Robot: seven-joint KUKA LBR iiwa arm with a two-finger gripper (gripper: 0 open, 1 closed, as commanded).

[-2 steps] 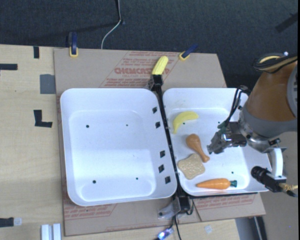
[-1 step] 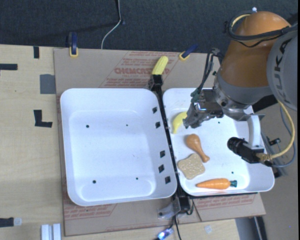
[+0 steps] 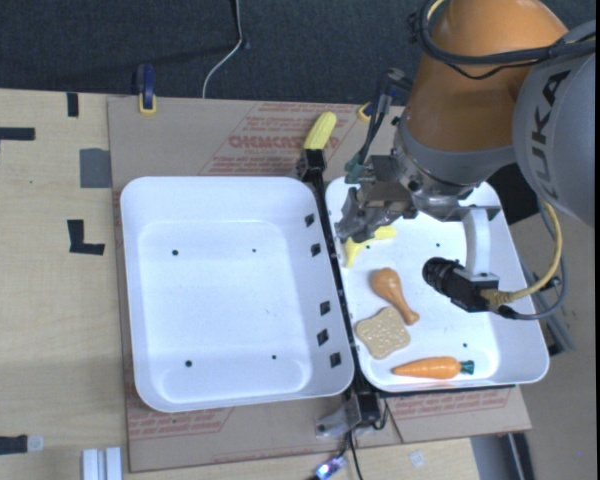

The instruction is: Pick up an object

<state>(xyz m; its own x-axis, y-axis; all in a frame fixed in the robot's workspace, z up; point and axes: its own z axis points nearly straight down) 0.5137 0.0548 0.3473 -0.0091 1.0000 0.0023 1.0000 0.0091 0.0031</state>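
Yellow toy piece [image 3: 381,235]: found in the right bin [image 3: 480,330], at its upper left part close to the wall shared with the neighbouring bin, and partly covered by the gripper [image 3: 352,230], which is placed directly over it. Whether the gripper is open or closed cannot be told, and no item is seen to be gripped. Remaining items are listed from the left. Bench [image 3: 40,298]: pale wood, marked with several black tape pieces [image 3: 80,236]. Blue clamp [image 3: 145,80]: fixed at the far edge of the bench, at the upper corner of a cardboard sheet [image 3: 240,143] that is printed in red and laid beneath both bins. Left bin [image 3: 127,218]: white, shallow, with rounded corners; a few small dark dots are seen on its floor. Black clips [image 3: 326,310]: set in a row along the line where the two bins meet. Yellow clamp [image 3: 320,131]: fixed at the far end of that line. Drumstick [image 3: 392,290]: tan, laid at a slant in the middle of the right bin, just below the yellow toy piece. Bread slice [image 3: 382,334]: laid flat, just below the drumstick and near the shared wall. Carrot [image 3: 427,368]: orange with a green end, laid along the near wall of the right bin. Arm [image 3: 480,68]: orange band and grey link, held above the far right of the right bin.
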